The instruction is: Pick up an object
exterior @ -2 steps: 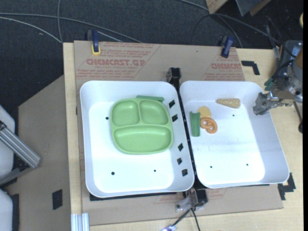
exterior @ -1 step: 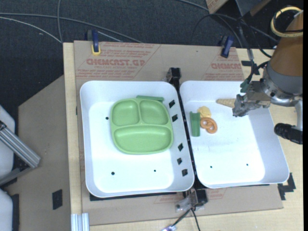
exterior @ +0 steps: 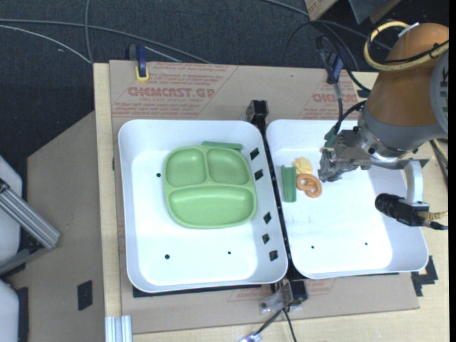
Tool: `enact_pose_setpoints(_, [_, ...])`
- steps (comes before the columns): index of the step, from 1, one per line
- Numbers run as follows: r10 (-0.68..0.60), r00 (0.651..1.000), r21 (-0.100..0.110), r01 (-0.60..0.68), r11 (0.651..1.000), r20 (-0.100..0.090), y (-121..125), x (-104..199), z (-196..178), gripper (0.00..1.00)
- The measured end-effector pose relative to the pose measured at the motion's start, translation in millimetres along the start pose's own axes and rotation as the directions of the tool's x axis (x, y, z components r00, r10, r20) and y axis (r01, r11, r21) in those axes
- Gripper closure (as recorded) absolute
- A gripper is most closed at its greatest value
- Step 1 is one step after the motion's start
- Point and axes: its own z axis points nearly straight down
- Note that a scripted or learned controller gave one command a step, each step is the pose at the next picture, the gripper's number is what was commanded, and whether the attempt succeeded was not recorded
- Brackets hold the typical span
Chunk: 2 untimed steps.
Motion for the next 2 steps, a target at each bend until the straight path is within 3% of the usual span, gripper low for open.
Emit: enact_pose_setpoints(2, [-0.001, 1.0, 0.0, 0.001, 1.0, 0.001, -7, 123, 7, 1.0])
